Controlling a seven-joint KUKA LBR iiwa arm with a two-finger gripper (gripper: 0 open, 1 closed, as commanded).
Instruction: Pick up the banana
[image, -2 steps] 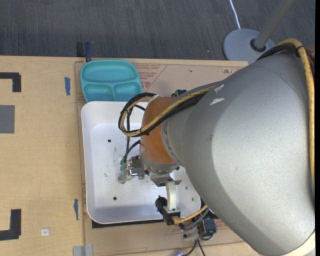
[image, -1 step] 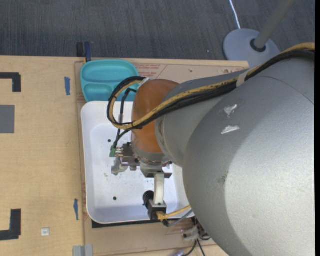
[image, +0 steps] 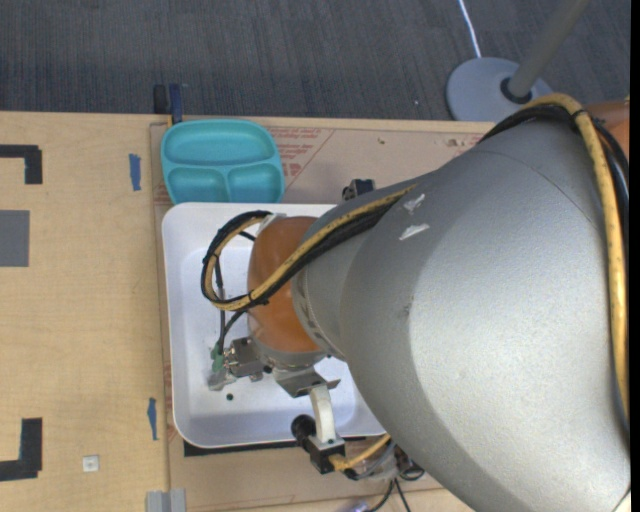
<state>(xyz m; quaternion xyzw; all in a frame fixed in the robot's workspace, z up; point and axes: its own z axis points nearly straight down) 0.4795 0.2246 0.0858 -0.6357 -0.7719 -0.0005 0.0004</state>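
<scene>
My grey arm (image: 470, 300) reaches in from the right and covers most of the white bin (image: 185, 300) beneath it. The orange band (image: 285, 290) above the wrist hangs over the bin's middle, with a yellow and black cable looped beside it. Below the band, my gripper (image: 224, 368) points down towards the bin's floor near the front left corner. Whatever lies under the arm and wrist is hidden from me.
A teal divided tray (image: 222, 160) sits on the bench just behind the bin. The tan bench (image: 80, 300) stretches to the left with black and blue tape marks. A grey round stand base (image: 488, 88) rests on the dark floor beyond.
</scene>
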